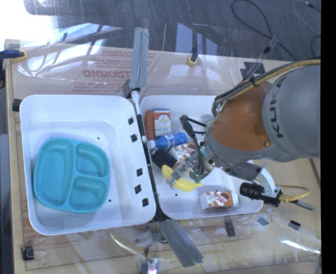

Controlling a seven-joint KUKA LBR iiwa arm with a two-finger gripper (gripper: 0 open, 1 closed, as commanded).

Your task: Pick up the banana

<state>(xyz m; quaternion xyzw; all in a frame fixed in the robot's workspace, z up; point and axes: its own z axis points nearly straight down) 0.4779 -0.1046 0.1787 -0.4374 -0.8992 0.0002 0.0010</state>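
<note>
1. Two white bins are seen side by side on the bench; the left bin carries a teal divided tray, laid toward its left wall and lower edge.
2. The right bin is partly covered by the arm, which comes in from the right; an orange band is seen just above the wrist.
3. The gripper is placed low over the middle of the right bin, right at the banana; how far the claw is open cannot be told, nor whether anything is gripped; the tips are lost in clutter.
4. The banana is seen near the right bin's centre, slightly toward the lower edge; its left end points toward the divider between bins; part of it is hidden under the gripper.
5. A red-and-white carton is located near the right bin's upper left corner; a blue item lies just below it, beside the divider.
6. A small printed packet is set near the right bin's lower edge, right of the banana, apart from it.
</note>
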